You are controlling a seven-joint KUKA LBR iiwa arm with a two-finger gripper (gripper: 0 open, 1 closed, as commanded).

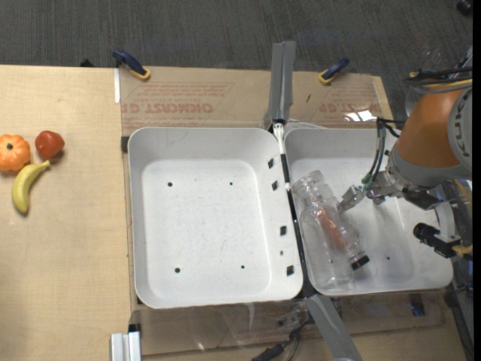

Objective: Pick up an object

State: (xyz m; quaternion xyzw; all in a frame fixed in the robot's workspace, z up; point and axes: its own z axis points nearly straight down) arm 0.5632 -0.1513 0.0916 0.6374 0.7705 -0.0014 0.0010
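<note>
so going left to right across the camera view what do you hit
orange → banana → tomato → left bin → clear plastic bottle in the right bin → claw → orange band of the arm

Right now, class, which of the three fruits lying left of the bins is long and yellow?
The banana: long, curved and yellow, lying lowest. The orange fruit and the red fruit above it are both round.
</note>
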